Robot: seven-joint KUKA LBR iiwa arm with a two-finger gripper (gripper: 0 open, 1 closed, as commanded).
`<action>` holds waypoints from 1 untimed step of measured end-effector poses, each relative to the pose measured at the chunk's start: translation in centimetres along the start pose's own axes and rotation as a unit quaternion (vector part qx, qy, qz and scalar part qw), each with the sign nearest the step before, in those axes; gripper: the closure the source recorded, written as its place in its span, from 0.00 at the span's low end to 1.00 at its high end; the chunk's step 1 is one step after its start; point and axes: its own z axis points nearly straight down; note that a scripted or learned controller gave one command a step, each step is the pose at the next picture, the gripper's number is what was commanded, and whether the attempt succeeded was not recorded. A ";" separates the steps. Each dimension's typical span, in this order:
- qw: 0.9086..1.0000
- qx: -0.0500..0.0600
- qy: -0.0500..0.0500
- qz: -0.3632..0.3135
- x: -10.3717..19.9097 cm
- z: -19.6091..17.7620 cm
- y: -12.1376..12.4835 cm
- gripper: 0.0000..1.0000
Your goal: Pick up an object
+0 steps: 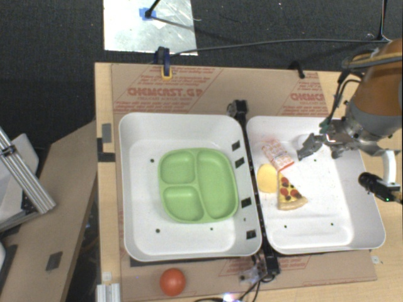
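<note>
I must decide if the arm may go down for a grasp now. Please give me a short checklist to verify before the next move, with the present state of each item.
1. Objects lie in the right bin: ok. A pizza slice, a yellow piece and a clear packet are there.
2. Gripper is over the right bin: ok, near its upper part, right of the packet.
3. Gripper carries nothing: cannot tell; nothing is seen between the fingers.
4. Fingers open for a grasp: cannot tell.
5. Targets are apart: not ok. The pizza slice, yellow piece and packet lie close together, seemingly touching.
6. Left bin: ok, a green tray lies in it, away from the gripper.
</note>
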 end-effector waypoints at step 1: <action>1.000 0.000 0.000 -0.001 0.7 5.2 0.8 0.00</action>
